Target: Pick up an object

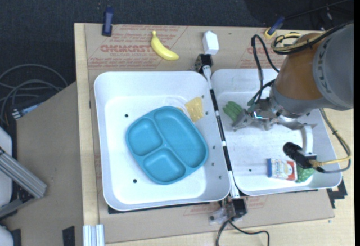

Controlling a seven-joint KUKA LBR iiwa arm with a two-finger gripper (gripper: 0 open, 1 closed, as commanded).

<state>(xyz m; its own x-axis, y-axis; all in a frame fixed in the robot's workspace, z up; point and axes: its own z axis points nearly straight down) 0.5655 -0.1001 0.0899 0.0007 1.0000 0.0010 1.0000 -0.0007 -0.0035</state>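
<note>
claw (pixel 243 121) low in right bin (pixel 247 174), green object (pixel 232 108) just beside its tips.
you cannot tell its state; packet (pixel 280 169) near front wall, blue tray (pixel 165 143) and yellow piece (pixel 194 108) in left bin (pixel 112 183).

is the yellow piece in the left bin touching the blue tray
Cannot tell. In the camera view the yellow piece sits right at the blue tray's upper right rim, with no plain gap or contact.

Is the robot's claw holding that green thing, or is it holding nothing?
It cannot be told. The gripper sits right beside the green thing in the right bin, but the view is too blurry to show anything between its fingers.
</note>
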